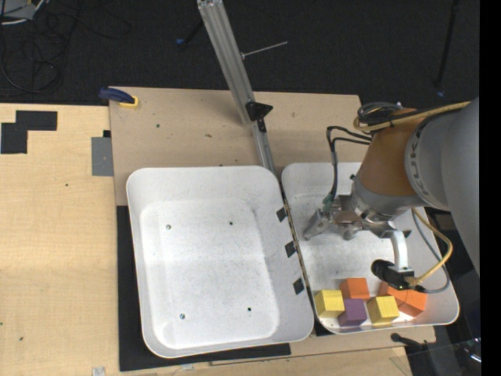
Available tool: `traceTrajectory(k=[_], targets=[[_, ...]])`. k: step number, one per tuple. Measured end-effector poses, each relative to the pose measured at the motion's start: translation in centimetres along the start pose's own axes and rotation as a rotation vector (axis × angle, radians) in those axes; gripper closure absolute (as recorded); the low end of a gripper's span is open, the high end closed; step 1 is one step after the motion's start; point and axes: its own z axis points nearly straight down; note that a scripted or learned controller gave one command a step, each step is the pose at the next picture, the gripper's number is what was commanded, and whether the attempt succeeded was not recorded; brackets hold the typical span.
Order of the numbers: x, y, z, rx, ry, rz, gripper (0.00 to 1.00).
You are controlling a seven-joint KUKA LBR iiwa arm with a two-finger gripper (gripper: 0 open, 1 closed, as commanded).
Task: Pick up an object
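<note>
arm (407, 167): grey with an orange band, reaches in from the right, wrist hanging over the right bin.
left bin (149, 210): big white tray well off to the gripper's left, not needed for this step.
right bin (301, 182): white tray under the gripper; blocks bunched at its near edge, bare floor right below the gripper.
gripper (338, 219): sits over the middle of the right bin, nothing seen between the fingers; cannot tell if they are apart or together, too small and dark.
blocks: all nearer the camera than the gripper. orange block (356, 287), yellow block (329, 301), purple block (354, 312), second yellow block (383, 309), orange piece (411, 299) to the far right by the cable.
step tip: likely still lining up. shift toward the near edge before dropping. yellow block on the left end looks the freest; the rest touch each other, so fingers may wedge or shove neighbours. keep clear of the bin wall.
</note>
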Motion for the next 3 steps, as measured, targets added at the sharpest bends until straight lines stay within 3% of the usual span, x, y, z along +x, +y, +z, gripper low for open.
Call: traceTrajectory(k=[1,3], targets=[[-0.2,0.0,-1.0,0.001,0.002,0.009,1.00],[-1.2,-0.5,-11.7,-0.004,-0.001,0.006,1.00]])
